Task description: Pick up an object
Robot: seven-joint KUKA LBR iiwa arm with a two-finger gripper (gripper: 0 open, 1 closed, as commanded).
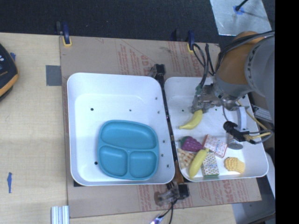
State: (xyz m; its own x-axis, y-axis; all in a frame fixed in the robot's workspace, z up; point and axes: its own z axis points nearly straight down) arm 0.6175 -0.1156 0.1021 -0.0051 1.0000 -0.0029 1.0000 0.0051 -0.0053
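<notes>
The right bin (180, 90) holds several toy foods. A yellow banana (192, 121) lies near its middle. Lower down are a purple grape bunch (190, 143), a second yellow piece (197, 162), a waffle (183, 157), small cartons (215, 146) and a yellow corn-like piece (233, 164). My gripper (202, 102) hangs over the bin's upper part, with its tips right at the upper end of the banana. The wrist blocks the sight of the tips, and whether they touch the banana I cannot tell.
The left bin (79, 92) contains a blue divided plate (127, 149). The grey arm with its orange band (233, 64) covers the right bin's upper right corner. Cables run along the bin's right side. A dark device (5, 71) lies at the far left edge of the bench.
</notes>
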